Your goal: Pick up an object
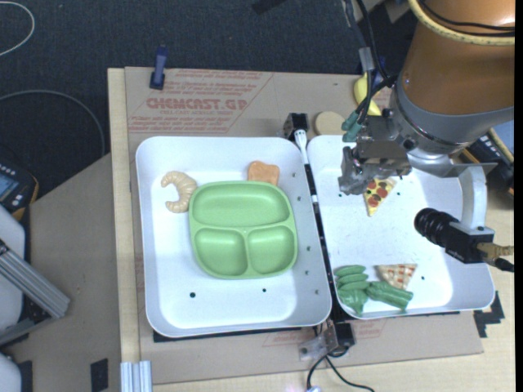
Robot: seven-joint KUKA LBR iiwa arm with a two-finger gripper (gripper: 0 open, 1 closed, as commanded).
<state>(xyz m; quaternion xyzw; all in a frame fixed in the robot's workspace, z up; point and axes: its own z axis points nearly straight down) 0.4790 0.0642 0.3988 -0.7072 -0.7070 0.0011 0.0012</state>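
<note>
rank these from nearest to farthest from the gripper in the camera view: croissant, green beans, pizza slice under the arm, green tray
1. Pizza slice, right bin, right at the gripper.
2. Green tray, left bin's middle.
3. Green beans, right bin's near edge; too close to the tray's distance to rank firmly.
4. Croissant, left bin's far left.

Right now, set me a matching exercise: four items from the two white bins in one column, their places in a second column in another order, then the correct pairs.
Items:
1. green three-compartment plastic tray
2. pale tan croissant-shaped toy
3. green toy pea pods
4. pizza-slice toy with red dots

Places:
A. right bin, near corner by the divider
B. right bin, just under the end effector
C. left bin, centre
D. left bin, left of the tray's far corner

Pairs: 1-C, 2-D, 3-A, 4-B
</note>
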